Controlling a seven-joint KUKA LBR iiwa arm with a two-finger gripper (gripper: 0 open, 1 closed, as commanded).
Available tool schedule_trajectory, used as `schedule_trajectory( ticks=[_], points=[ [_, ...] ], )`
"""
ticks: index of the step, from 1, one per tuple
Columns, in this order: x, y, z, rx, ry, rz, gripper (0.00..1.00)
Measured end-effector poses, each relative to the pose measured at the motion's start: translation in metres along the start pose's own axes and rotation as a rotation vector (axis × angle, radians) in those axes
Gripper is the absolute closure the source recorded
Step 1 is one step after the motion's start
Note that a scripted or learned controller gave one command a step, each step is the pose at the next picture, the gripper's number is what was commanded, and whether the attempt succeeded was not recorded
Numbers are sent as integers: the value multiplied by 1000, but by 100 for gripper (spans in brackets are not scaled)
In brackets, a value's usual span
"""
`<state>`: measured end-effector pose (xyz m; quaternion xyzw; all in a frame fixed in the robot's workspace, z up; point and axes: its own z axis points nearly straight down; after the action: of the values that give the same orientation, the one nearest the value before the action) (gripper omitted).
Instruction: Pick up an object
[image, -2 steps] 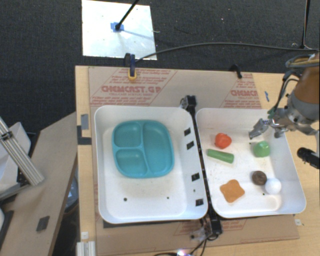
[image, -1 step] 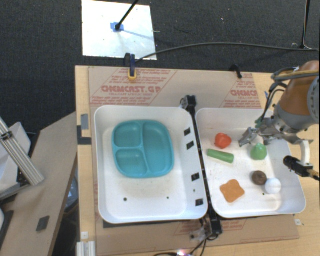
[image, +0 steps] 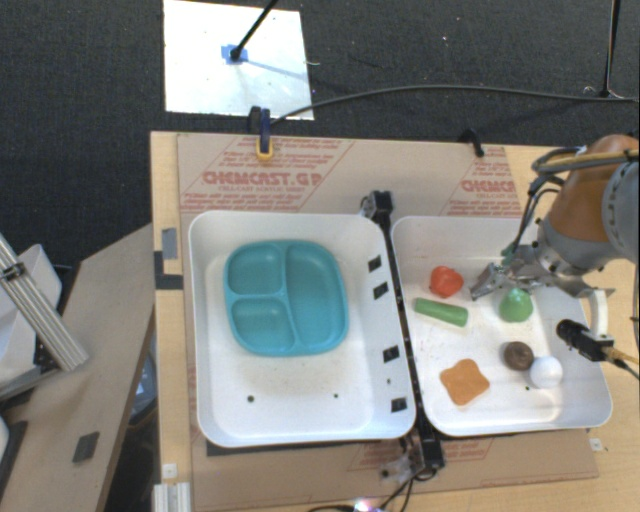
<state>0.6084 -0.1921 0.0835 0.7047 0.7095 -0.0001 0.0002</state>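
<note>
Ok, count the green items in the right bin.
2: a long green cucumber-like piece lying near the bin's left side, and a round green fruit to its right under the end effector. More may be hidden beneath the arm.

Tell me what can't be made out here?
- Tool: its tips are too small and blurred to read, right bin.
- Green ball: its top edge is covered by the tool.
- Arm: cut off by the right edge.
</note>
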Motion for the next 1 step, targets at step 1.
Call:
schedule_trajectory(
  ticks=[1],
  points=[
    [0,2,-13,-5,-1,-2,100]
  ],
)
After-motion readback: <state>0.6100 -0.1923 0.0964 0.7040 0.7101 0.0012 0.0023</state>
